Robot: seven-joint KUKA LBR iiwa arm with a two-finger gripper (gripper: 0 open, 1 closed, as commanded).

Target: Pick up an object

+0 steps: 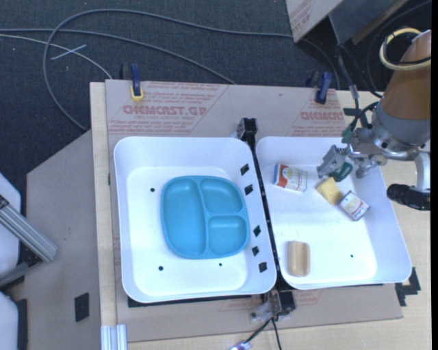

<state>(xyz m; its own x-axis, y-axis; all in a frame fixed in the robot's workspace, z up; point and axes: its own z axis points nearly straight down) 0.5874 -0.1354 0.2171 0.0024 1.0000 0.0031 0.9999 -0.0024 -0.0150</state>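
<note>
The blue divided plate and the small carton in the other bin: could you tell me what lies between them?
In the camera view, the two bins' adjoining white walls with a row of black clips separate the blue divided plate from the small carton; otherwise bare bin floor.

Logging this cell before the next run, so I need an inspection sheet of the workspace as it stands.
Surface: brown board bearing left bin and right bin, side by side.
Job's things: in right bin, white carton, yellow block, small packet, tan piece.
Clutter: blue divided plate in left bin.
Grippers: gripper low over right bin, by the yellow block; grasp cannot be told.
Cables: grey cable looped on the floor.
Surroundings: blue clamps at board's far edge; cardboard box beyond.
</note>
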